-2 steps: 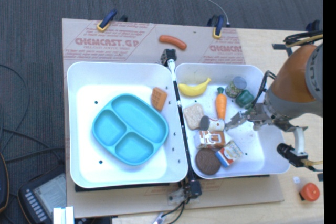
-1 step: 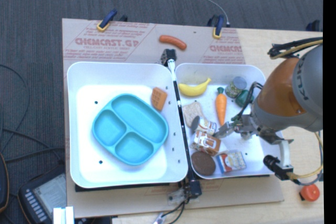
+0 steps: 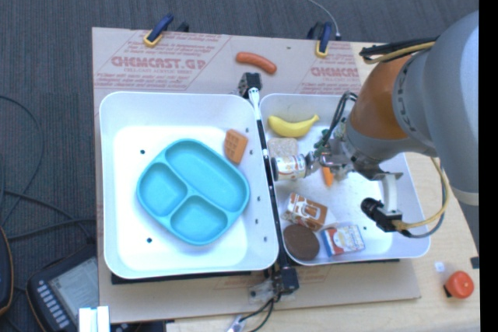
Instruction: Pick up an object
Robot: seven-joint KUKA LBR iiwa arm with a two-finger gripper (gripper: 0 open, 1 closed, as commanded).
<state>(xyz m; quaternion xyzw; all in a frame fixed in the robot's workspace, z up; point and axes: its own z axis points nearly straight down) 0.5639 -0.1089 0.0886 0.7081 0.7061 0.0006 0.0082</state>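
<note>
Small can (image 3: 289, 165) lies on its side in the right bin (image 3: 416, 241), the gripper (image 3: 314, 162) low beside it, finger state undeterminable; nothing visibly lifted, so pick not yet done.

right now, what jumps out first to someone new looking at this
The big grey arm with its orange band reaches in from the right over the right bin. The blue divided plate sits in the left bin. A yellow banana lies at the right bin's far end.
</note>
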